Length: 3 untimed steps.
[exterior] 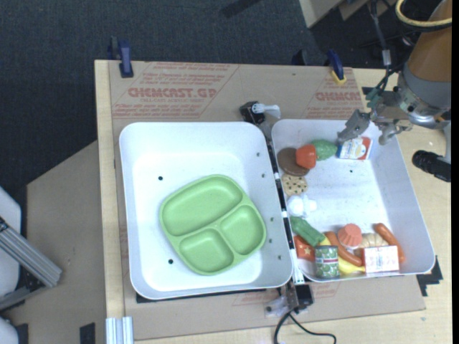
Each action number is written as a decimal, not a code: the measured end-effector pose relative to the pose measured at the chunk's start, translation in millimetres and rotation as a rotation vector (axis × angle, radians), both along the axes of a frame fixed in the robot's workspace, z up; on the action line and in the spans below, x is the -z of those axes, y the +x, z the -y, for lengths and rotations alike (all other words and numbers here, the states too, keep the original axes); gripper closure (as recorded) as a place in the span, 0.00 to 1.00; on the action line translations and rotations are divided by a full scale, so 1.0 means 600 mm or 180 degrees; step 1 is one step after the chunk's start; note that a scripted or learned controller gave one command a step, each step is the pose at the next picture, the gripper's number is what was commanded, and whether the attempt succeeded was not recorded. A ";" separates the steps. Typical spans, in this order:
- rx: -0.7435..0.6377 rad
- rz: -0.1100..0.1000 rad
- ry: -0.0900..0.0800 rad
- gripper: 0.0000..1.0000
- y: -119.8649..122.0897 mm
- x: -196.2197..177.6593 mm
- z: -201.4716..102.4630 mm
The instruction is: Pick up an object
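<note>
1. Left bin (143, 192): a green divided plate (212, 223) lies tilted in the middle.
2. Right bin (401, 192): a small carton (354, 148) at the far edge, a red tomato (306, 156) beside a brown disc (290, 162), and a cookie (294, 185) just below them.
3. Near corner of the right bin: a can (327, 261), a banana (349, 262), a carrot (388, 234) and a white box (381, 259), crowded together.
4. The gripper (373, 124) hangs over the carton at the right bin's far edge.

- The arm (430, 63) runs off the frame's right edge, upper right.
- The gripper (371, 124) partly covers a small carton (355, 148); its label is too small to read.
- Toy food heap (348, 246), lower right: pieces overlap, hard to separate.
</note>
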<state>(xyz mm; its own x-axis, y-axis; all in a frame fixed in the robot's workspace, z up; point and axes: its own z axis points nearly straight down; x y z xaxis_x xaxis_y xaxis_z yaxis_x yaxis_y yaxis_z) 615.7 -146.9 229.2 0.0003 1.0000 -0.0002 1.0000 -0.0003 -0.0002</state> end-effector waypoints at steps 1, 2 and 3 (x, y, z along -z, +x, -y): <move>-0.0015 -0.0027 0.0011 0.00 0.071 0.181 -0.066; 0.0003 0.0010 0.0000 0.00 0.055 0.237 -0.083; 0.0017 -0.0067 0.0011 0.00 0.080 0.238 -0.076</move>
